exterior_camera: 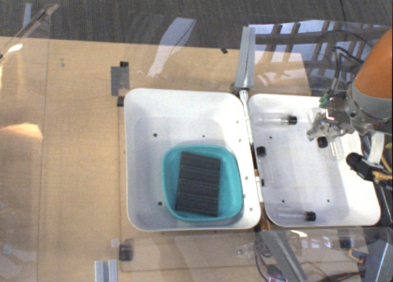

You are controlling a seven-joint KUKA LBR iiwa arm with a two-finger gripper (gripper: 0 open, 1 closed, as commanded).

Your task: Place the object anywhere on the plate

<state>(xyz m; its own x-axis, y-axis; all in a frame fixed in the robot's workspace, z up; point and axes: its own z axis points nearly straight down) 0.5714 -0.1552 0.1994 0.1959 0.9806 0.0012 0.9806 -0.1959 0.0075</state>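
Note:
A dark grey ridged block lies flat on the teal plate, which sits in the front half of the left bin. The block lies well inside the plate's rim. My gripper hangs over the back right part of the right bin, far to the right of the plate, with the orange band of the arm above it. Nothing shows in the gripper.
Small black studs sit in the right bin: one near the back, one by the left wall, one at the front. A grey metal bar rises behind the divider between the bins. Cables hang at the right edge.

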